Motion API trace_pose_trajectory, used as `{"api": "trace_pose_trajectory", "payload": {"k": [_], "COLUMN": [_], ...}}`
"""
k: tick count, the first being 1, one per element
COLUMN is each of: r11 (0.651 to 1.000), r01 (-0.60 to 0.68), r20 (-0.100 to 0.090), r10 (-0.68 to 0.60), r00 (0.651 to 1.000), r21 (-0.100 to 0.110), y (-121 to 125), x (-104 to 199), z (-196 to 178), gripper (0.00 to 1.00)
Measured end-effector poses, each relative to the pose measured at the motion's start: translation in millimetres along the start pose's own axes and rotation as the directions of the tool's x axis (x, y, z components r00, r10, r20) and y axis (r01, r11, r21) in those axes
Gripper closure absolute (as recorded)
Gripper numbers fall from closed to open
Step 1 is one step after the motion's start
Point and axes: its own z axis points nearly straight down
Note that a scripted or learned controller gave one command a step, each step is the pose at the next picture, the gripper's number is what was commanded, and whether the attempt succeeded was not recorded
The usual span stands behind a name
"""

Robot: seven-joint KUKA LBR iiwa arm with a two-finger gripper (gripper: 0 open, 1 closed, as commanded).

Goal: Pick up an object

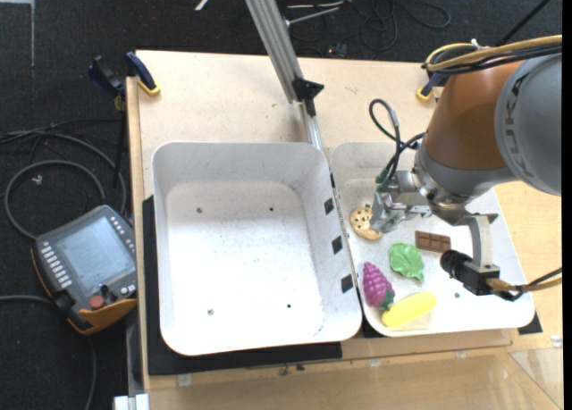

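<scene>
The two-finger metal gripper [382,221] hangs just beside the round tan cookie [362,220] near the right white bin's [514,303] left edge; jaw state unclear.

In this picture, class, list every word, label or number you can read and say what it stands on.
"KUKA": partly readable, running down the grey shell of the arm.
Teach pendant screen and buttons: too small and blurred to read.
No other text is readable.

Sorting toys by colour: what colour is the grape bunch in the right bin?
Purple grape bunch, clearest in the camera view.
</scene>
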Motion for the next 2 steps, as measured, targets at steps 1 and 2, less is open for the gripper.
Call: {"api": "trace_pose_trajectory", "payload": {"k": [1,2], "r11": [1.0,1.0], "r01": [0.001,0.0], "r20": [-0.001,-0.001], "r10": [-0.001,0.0], "r00": [1.0,1.0], "r21": [0.0,-0.002], "y": [0.8,-4.0], "x": [62.8,112.6], "z": [1.4,-12.4], "gripper": [1.0,1.0]}}
